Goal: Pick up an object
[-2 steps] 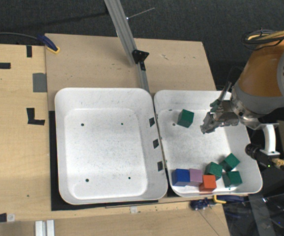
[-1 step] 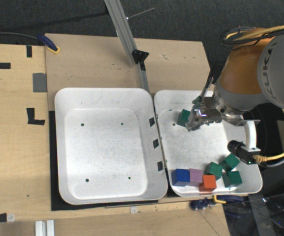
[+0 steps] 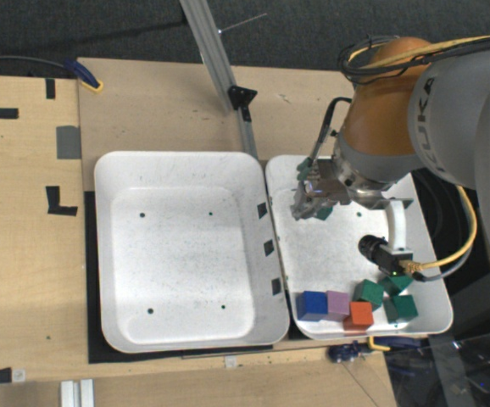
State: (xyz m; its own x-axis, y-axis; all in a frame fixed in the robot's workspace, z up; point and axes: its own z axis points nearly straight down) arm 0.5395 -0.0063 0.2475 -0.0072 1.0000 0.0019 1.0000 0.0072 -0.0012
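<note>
My gripper (image 3: 314, 208) hangs over the upper left part of the right bin (image 3: 330, 253), under the grey and orange wrist. A small green block (image 3: 322, 214) shows between its fingertips, and the fingers look shut on it. Along the bin's near edge lie a blue block (image 3: 313, 304), a purple block (image 3: 337, 303), an orange block (image 3: 360, 315) and more green blocks (image 3: 402, 307). The arm hides the bin's far right side.
The left bin (image 3: 105, 227) lies beside the right one, their rims meeting at mid-frame. A slanted metal bar (image 3: 215, 49) crosses the bench behind the bins. A yellow cable (image 3: 448, 257) and a black fitting (image 3: 372, 248) hang from the arm above the right bin.
</note>
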